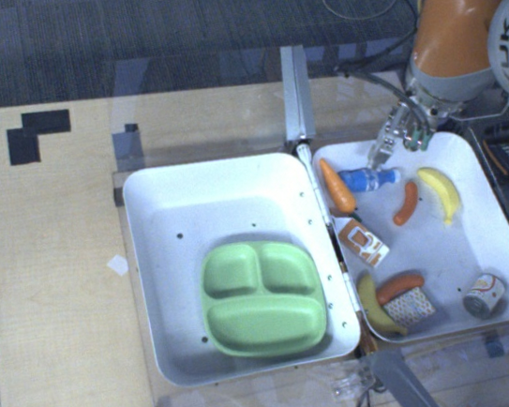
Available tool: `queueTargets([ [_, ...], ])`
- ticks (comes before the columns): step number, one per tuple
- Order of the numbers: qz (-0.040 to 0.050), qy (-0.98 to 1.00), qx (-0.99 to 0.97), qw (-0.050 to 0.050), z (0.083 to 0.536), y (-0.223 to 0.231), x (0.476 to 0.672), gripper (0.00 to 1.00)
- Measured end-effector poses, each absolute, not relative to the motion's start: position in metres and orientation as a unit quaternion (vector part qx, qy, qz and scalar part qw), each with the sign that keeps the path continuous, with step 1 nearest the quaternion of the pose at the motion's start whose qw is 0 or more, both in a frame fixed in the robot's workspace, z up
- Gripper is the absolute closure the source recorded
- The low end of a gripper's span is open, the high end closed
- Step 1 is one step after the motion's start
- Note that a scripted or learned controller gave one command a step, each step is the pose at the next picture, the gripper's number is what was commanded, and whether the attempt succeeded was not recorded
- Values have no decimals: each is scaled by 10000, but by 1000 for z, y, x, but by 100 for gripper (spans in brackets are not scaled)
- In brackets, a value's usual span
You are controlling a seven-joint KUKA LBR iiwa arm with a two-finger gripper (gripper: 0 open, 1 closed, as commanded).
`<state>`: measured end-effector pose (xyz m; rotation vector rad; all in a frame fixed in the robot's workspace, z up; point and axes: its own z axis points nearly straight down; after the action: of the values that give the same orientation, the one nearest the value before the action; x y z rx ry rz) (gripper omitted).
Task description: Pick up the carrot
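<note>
— Where's the carrot?

— The carrot (335,187) lies in my right bin (497,237), hard against its left wall near the far corner, thick end toward the near side. A blue bottle (369,179) lies just beside it.

— And your jaws?

— My jaws (387,151) hang over the far edge of that bin, above the bottle's end and a little right of the carrot. Nothing sits between them. How wide they stand I cannot tell.

— The left bin?

— A green divided tray (264,296) rests in it.
</note>
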<state>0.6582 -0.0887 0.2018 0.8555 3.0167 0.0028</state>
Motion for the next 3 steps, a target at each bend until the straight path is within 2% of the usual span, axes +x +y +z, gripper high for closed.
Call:
queueTargets([
  [1,7,9940,1091,37,210,-113,651,100],
  [3,28,9938,1105,105,230,-111,658,100],
])
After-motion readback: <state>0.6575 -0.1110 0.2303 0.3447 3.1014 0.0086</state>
